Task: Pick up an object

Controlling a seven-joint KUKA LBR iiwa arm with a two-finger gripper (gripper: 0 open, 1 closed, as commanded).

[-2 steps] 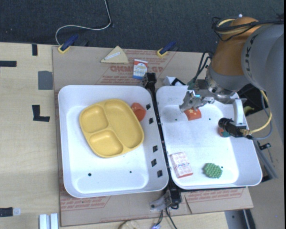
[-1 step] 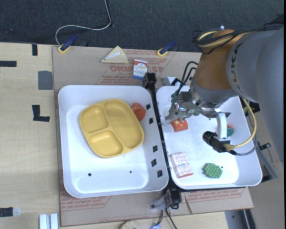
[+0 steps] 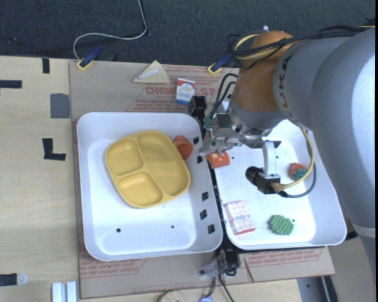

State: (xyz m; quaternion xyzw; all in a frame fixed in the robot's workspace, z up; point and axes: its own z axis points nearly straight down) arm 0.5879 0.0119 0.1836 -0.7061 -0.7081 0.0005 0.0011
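Note:
My gripper [image 3: 214, 147] hangs over the divide between the two bins, at the left edge of the right bin [image 3: 327, 228]. A small orange block [image 3: 220, 160] lies right under its tip, touching or nearly touching it; I cannot make out whether the block is gripped. A red-orange ball [image 3: 183, 147] rests in the left bin [image 3: 91, 187] against the yellow divided plate [image 3: 146, 167], just left of the gripper. The right bin also contains a red-and-white card [image 3: 238, 217], a green knobbly piece [image 3: 280, 224] and a small orange-and-green toy [image 3: 296, 170].
The bulky grey arm [image 3: 340, 106] covers the right bin's far and right side. A small red, white and blue box [image 3: 185, 91] and a pale wedge [image 3: 153, 73] lie on the cardboard behind the bins. Cables trail near the gripper.

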